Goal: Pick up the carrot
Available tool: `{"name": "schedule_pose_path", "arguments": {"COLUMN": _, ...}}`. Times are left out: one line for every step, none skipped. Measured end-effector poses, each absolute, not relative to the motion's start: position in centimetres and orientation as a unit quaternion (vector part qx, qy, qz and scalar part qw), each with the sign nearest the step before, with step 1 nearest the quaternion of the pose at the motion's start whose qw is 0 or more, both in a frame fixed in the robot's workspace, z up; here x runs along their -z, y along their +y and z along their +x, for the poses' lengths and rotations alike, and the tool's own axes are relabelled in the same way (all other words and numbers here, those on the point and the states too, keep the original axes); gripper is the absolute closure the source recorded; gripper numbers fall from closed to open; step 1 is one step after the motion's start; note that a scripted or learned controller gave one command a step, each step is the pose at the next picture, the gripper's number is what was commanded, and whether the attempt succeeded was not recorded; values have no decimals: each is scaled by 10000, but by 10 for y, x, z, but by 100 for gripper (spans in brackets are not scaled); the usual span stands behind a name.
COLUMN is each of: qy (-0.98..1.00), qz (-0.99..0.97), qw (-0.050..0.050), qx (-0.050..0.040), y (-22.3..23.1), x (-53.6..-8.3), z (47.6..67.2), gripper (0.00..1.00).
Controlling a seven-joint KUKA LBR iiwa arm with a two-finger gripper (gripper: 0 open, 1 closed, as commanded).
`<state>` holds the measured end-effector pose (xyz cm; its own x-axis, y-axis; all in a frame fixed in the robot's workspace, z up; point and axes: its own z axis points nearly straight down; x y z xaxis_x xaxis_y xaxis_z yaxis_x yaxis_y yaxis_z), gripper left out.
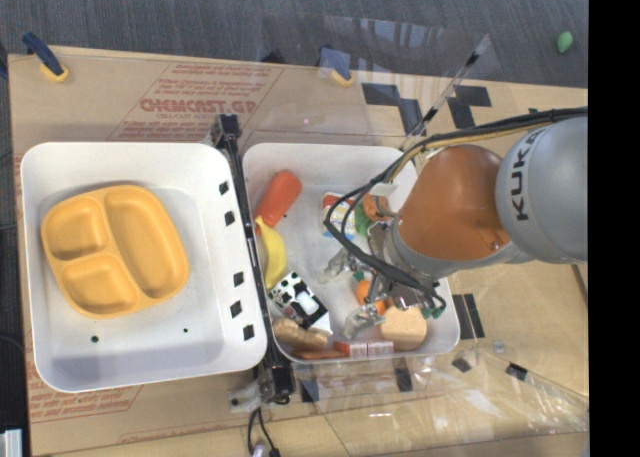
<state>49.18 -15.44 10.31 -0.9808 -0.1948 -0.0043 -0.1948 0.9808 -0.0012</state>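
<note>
Cardboard-covered bench, two white bins. Claw [368, 297] low in the right bin [300, 157], fingers' state can't tell under the cables. Carrot [279, 197] lies at its 10 o'clock, untouched, long axis running 1-to-7 o'clock, against a banana [271, 253]. Yellow divided plate [112, 248] sits in the left bin [60, 365].

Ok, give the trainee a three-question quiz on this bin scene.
1. True or false: the carrot lies in the left bin.
2. What sits in the left bin? A) yellow divided tray B) banana C) sponge
3. Fill in: the arm hangs over the ____ bin.

Key: 1 false, it lies in the right bin; 2 A; 3 right.
</note>
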Motion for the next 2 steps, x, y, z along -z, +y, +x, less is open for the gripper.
{"name": "schedule_pose_path", "arguments": {"qy": 9947, "qz": -1024, "qw": 32, "qx": 7, "y": -153, "x": -113, "z": 494, "gripper": 100}}
{"name": "schedule_pose_path", "arguments": {"qy": 9997, "qz": 239, "qw": 17, "qx": -1, "y": -191, "x": -92, "z": 519, "gripper": 100}}
